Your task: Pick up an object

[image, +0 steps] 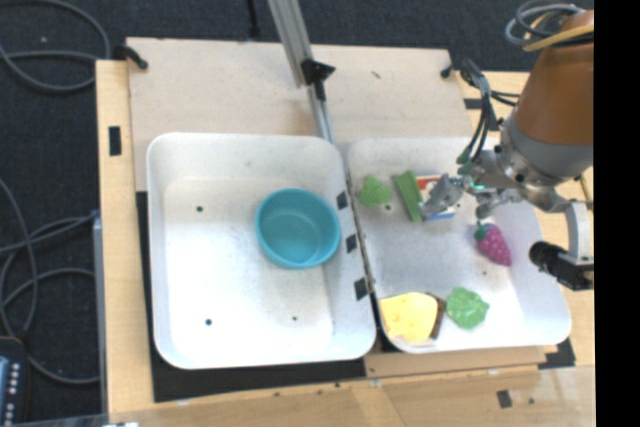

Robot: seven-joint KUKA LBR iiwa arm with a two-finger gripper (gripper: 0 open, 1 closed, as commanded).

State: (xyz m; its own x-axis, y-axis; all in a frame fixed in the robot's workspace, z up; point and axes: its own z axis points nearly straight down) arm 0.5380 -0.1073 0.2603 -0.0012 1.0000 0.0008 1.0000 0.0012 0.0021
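Observation:
My gripper (462, 206) hangs low over the right bin (540, 315), near its back middle, open with nothing between its fingers. Its left finger (438, 205) sits just right of a green block (406, 196) and over a small red and white item (432, 183). A bunch of purple grapes (493, 244) lies just below and to the right of the right finger. A small light green piece (375, 192) rests at the bin's left wall. At the front lie a yellow wedge (408, 316) and a green lumpy toy (466, 307).
The left bin (190, 315) holds a blue bowl (297, 227) near its right side. A slanted metal pole (290, 20) rises from the divide between the bins at the back. The arm's orange band (560, 95) looms over the right bin's far right corner.

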